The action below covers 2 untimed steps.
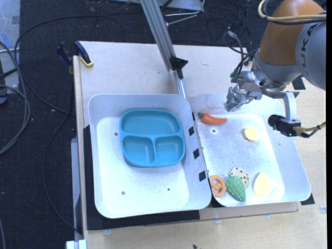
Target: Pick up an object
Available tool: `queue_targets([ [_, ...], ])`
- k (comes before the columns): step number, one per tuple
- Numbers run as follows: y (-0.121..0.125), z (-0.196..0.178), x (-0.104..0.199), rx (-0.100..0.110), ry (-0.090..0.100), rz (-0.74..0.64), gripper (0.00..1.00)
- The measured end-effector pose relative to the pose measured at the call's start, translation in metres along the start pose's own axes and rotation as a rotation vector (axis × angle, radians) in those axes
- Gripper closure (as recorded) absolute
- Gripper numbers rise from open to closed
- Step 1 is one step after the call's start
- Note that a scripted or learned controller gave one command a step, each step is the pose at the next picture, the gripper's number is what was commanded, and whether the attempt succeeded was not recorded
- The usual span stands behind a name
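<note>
Hand point(234, 100): above right bin's point(290, 160) far edge; grip state cannot tell.
Carrot point(213, 119): just beside hand, nearest object.
Others: pretzel point(218, 185), green piece point(236, 188), yellow pieces point(263, 184).
Left bin point(104, 191): blue tray point(152, 137).

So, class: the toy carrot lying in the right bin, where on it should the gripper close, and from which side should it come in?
Grip the carrot across the middle of its orange body, coming straight down from above. It lies flat and lengthwise across the right bin, green end toward the divider, so fingers closing across its narrow width should fit. The gripper is just above and to its right.
</note>
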<state>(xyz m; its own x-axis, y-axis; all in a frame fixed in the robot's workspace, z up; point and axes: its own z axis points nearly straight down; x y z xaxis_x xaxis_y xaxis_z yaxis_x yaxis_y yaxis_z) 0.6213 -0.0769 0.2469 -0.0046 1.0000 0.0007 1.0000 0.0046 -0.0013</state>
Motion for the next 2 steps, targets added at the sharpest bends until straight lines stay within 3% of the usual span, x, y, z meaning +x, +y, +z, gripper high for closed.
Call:
queue_targets([
  [2,-0.044,0.012,0.088,0.003,0.0,-0.001,1.0],
])
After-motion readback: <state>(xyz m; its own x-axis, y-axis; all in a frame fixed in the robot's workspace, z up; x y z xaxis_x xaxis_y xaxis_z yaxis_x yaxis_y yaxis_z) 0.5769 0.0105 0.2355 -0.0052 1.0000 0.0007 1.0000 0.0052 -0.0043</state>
